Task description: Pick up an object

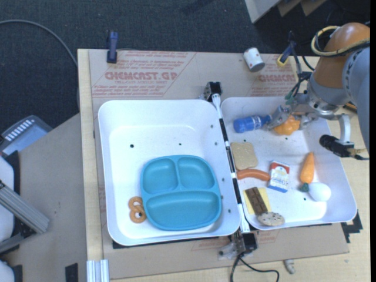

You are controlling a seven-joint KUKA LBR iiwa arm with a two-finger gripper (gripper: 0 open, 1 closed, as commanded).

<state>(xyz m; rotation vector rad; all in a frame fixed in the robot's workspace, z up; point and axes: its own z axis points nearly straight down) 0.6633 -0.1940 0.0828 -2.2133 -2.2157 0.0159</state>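
Observation:
The right bin (343, 184) holds several toy foods. At its far side, an orange lump (286, 127) lies next to a blue bottle (251, 123). My gripper (281, 117) reaches down from the grey and orange arm (335, 69) and sits right over the left edge of the orange lump, between it and the bottle's cap. The wrist hides the tips. Nearer the front lie a bread slice (244, 154), a sausage (253, 174), a small carton (279, 177), a carrot (307, 167), a white egg (320, 191), a brown bar (257, 200) and a cookie (271, 218).
The left bin (117, 134) holds a blue divided plate (179, 191) with a pretzel (138, 209) at its left edge. A black clip (212, 89) sits where the bins meet. A white roll (254, 59) and a blue clip (111, 44) rest on the cardboard behind.

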